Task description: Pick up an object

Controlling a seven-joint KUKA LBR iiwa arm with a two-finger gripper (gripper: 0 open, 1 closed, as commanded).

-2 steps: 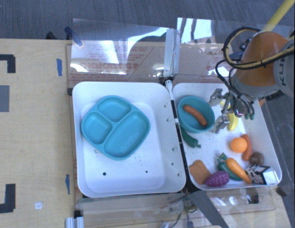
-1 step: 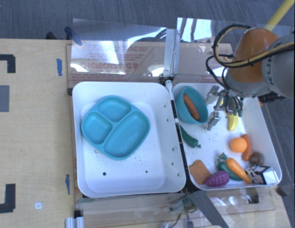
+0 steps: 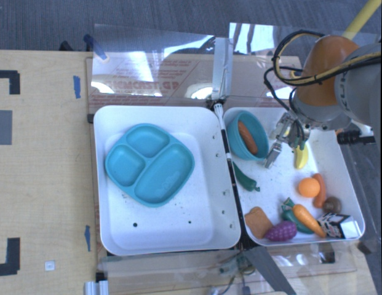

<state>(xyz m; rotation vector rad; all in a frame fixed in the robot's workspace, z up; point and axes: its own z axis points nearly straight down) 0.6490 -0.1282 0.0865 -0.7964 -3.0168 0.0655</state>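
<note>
1. In the right bin (image 3: 347,165) you see a teal bowl (image 3: 246,137) tipped on its side at the far left corner, with an orange sausage-shaped piece (image 3: 248,136) inside.
2. A dark green pod (image 3: 245,177) lies just below the bowl.
3. A yellow banana (image 3: 301,156) lies mid-bin.
4. An orange fruit (image 3: 309,187), a carrot (image 3: 306,217), purple grapes (image 3: 280,231) and a bread slice (image 3: 258,221) lie toward the near edge.

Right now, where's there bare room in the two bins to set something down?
Left bin: open floor in front of and right of the blue divided plate. Right bin: a bare patch between the teal bowl, green pepper and orange. Its front corner is crowded with toys.
</note>
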